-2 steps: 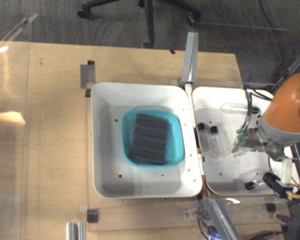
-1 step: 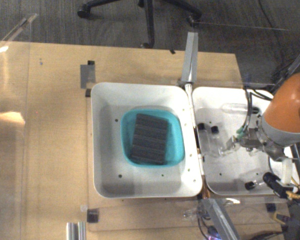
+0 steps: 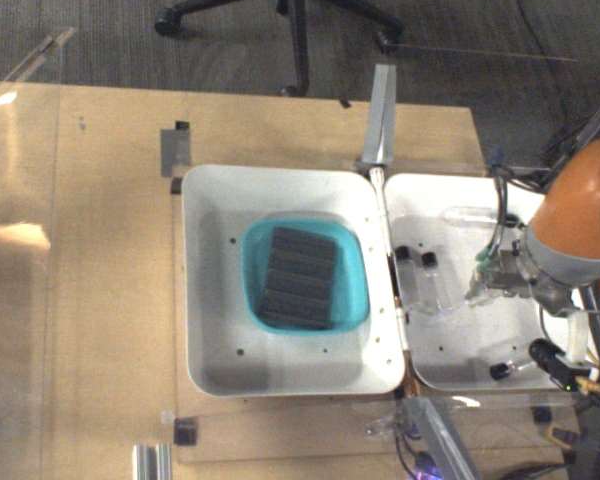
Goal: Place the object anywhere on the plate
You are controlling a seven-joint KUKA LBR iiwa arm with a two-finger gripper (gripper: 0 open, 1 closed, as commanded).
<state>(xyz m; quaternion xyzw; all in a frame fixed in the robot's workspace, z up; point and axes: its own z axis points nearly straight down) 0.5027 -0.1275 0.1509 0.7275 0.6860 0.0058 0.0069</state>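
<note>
Orange-banded arm (image 3: 580, 213) over right bin (image 3: 460, 368); pincer state unclear; dark ridged block (image 3: 300, 278) on teal plate (image 3: 352, 288).

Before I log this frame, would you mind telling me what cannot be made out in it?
- The tool: in the camera view it is small and blurred over the right bin, so its state cannot be read.
- The arm: cut off by the right edge.
- The clear items in the right bin: too faint to identify.
- The dark ridged object on the teal plate: its underside contact is hidden.
</note>
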